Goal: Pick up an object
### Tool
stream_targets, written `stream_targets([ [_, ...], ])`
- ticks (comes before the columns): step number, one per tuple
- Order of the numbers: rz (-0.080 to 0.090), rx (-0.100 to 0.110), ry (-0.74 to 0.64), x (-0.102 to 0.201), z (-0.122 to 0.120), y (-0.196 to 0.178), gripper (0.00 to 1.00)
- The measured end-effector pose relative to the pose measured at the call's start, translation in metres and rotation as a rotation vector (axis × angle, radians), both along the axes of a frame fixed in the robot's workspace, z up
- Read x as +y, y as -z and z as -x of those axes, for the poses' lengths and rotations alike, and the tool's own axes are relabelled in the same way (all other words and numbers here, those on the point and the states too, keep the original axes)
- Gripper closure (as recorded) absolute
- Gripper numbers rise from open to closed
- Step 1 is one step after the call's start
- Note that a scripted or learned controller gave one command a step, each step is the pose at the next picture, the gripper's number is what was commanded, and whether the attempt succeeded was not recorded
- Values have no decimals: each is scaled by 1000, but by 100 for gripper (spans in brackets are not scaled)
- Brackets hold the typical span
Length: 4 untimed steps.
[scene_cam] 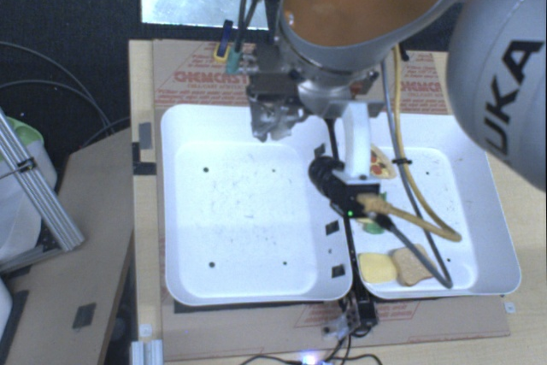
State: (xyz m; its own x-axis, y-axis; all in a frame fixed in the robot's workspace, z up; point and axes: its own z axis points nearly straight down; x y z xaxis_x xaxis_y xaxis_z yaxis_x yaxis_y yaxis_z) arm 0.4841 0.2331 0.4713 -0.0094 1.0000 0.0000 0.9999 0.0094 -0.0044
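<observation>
The gripper (273,126) hangs over the far edge of the left bin (184,184), near that bin's far right corner. Its tip is a dark, blurred cluster of metal, and whether it is open or closed cannot be told; nothing can be seen in it. Above it the arm (367,4) fills the top of the view, its orange band broad and close to the camera, with grey casing to the right bearing black letters. Black cables and a yellow hose (419,214) trail down from the wrist across the right bin (504,261).

The things to pick lie in the right bin, well apart from the gripper. At the near edge, beside the wall shared by the two bins, sits a pale yellow piece (377,267), and just beside it to the right a tan slice like toast (413,266). Further back, close to the shared wall, a small piece with red and yellow marks (381,163) is partly covered by the white bracket. A bit of green (373,226) peeks out beneath the hose.

The bins rest on a cardboard sheet (197,74) with red print.
</observation>
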Motion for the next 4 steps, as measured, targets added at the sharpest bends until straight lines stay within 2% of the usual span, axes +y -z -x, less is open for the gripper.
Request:
stream_targets([
  [1,-3,-8,0,-2,-3,-15,100],
  [2,4,5,9,1,-2,107,100],
  [3,-3,-7,8,1,-3,89,100],
  [4,-5,-9,7,2,-4,78,100],
])
